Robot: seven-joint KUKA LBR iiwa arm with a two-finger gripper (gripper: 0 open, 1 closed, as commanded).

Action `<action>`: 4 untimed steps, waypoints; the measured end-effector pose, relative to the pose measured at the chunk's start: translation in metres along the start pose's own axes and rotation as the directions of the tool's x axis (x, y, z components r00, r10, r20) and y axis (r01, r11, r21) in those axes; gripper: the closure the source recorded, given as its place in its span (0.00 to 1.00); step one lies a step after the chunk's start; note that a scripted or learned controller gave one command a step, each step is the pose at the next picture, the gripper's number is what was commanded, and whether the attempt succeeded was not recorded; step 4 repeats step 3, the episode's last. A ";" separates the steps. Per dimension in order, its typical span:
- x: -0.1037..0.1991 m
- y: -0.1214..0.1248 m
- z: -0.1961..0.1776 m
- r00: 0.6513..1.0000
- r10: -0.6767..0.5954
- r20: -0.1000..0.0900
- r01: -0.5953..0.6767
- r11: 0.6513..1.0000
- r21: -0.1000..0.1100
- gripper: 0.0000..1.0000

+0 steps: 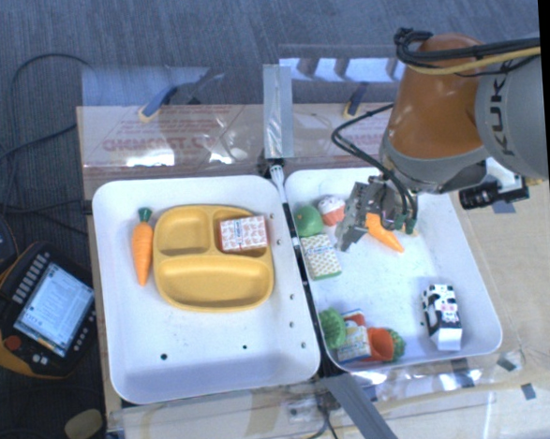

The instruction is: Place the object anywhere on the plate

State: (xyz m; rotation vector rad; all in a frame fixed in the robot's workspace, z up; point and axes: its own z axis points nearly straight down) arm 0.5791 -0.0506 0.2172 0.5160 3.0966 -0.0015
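The small orange carrot point(385, 233) that the task seems to concern lies in the upper middle of the right bin point(476, 275), directly under the pincer point(376, 218), which hangs from the grey arm with its orange band point(433, 100) reaching in from the right. On the desk point(185, 136), the left bin point(121, 300) holds the yellow divided plate point(204, 275), which already carries a patterned box point(243, 234) in its upper right compartment, with a larger carrot point(143, 249) lying just beside the plate's left edge. To do this step well, the pincer should probably settle squarely over the carrot's thick middle, close across its narrow width, and only lift once the grip looks firm, since a smooth tapered toy is likely to slip out sideways. The carry then needs to clear the raised wall between the bins before lowering onto a bare compartment of the plate. The small carrot touches or sits between the dark fingers, its pointed end sticking out toward the lower right; whether the pincer is spread or pressed together cannot be told from this angle. Near it lie a green vegetable point(307, 220), a small pale and red item point(331, 209) and a speckled packet point(321, 256).
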 end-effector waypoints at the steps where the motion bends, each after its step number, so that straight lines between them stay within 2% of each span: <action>1: -0.022 0.061 0.034 0.984 0.179 -0.001 -0.179 0.984 -0.001 1.00; 2: 0.004 0.102 -0.010 0.988 -0.155 0.000 0.155 0.988 -0.001 1.00; 3: 0.004 0.101 -0.010 0.988 -0.155 0.000 0.155 0.988 -0.001 0.00; 4: 0.004 0.101 -0.010 0.988 -0.155 0.000 0.155 0.988 -0.001 0.00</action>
